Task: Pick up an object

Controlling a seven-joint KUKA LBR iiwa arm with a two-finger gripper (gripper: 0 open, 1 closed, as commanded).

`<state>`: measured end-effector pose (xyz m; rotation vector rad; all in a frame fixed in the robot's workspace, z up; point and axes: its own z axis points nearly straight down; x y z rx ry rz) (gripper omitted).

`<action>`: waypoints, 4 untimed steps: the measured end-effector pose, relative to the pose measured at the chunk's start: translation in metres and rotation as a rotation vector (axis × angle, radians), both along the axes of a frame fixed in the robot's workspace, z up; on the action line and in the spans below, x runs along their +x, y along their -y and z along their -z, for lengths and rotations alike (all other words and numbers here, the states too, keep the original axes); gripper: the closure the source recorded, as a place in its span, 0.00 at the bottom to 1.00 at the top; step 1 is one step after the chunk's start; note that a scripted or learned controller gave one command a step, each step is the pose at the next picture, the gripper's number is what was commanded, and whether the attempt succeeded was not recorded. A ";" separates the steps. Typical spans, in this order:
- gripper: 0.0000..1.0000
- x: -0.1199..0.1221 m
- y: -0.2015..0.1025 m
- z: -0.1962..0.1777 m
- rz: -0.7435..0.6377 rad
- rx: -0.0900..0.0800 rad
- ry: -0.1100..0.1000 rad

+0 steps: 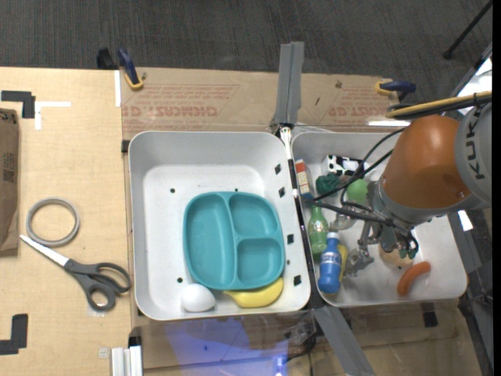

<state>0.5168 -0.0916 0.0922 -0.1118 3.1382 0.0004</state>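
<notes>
My own grey wrist with its orange band [427,163] hangs over the right-hand shallow white bin [446,292] and covers much of its floor, so whatever lies beneath is hidden from me. My end effector [364,261] sits low in that bin, a tangle of metal and cable from this slant. I cannot tell whether it is spread or pressed together, nor whether it touches anything.

Just at its 9 o'clock lies a blue plastic bottle with a yellow band [330,266], and at its 3 o'clock an orange sausage-shaped piece [412,278]. A tan lump [389,251] between them is half covered and I cannot name it. Along the bin's 9 o'clock wall lies a clear green bottle [317,232]. Toward 12 o'clock sit a black-and-white spotted thing [338,164] and a green rounded thing [357,188], both partly behind cables.

The left-hand white bin [149,210] holds a teal divided plastic plate [233,237]. At the plate's 6 o'clock are a white egg-shaped ball [197,297] and a yellow banana [258,294], which touches the rim.

The pale wooden worktop [70,155] carries grey-handled scissors [86,272] and a grey roll of tape [52,219] at 9 o'clock of that bin. A brown paper bag [8,178] is cut off by the view's edge. A brown cardboard sheet [203,104] lies at the bins' 12 o'clock, pinned by a blue clamp [129,67]. Beyond it is dark grey carpet [235,14].
</notes>
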 end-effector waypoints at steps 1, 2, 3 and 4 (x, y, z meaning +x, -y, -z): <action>0.00 -0.021 0.078 -0.038 0.030 -0.001 0.003; 0.00 -0.037 0.044 0.000 0.045 0.001 0.000; 0.00 -0.037 0.016 0.000 -0.112 0.000 0.000; 0.00 0.043 0.022 0.000 -0.162 -0.001 0.003</action>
